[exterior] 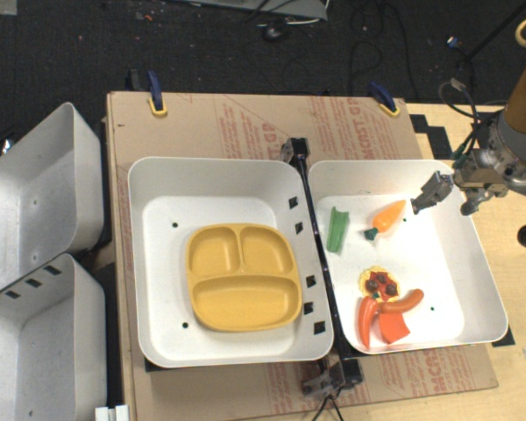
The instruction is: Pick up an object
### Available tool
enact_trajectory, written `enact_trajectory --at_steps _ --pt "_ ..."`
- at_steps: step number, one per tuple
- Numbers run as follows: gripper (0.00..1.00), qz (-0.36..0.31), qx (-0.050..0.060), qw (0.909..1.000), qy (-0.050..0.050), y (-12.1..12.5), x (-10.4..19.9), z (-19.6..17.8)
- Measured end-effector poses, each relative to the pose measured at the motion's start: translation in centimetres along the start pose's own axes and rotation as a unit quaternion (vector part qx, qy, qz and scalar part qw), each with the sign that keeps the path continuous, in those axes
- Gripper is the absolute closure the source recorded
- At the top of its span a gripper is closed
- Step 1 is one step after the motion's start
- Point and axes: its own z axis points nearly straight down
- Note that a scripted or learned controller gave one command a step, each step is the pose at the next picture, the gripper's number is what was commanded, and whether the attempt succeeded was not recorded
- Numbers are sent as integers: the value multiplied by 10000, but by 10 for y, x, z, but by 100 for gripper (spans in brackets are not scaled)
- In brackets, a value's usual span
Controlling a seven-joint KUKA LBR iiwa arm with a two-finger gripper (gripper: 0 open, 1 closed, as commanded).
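Observation:
My gripper [450,196] hangs over the upper right part of the right bin [473,261], open, with nothing between its fingers. One dark finger [430,193] points toward an orange carrot [388,215] lying just to its left. A green piece [337,229] lies further left, near the bin's inner wall. Toward the bin's front sit a small round pizza-like toy [380,281], a sausage [402,303], a red pepper [365,319] and an orange block [394,327], all close together.
The left bin [158,235] holds a yellow divided plate [243,276]. A black divider [314,253] runs between the bins. Two spare white bins [35,235] stand off the bench at the left. Cables hang near the arm at the right.

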Motion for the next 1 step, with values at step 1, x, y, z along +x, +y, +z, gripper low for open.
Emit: enact_trajectory --at_steps 1 --pt "0 -13 -58 10000 -13 2 0 -6"
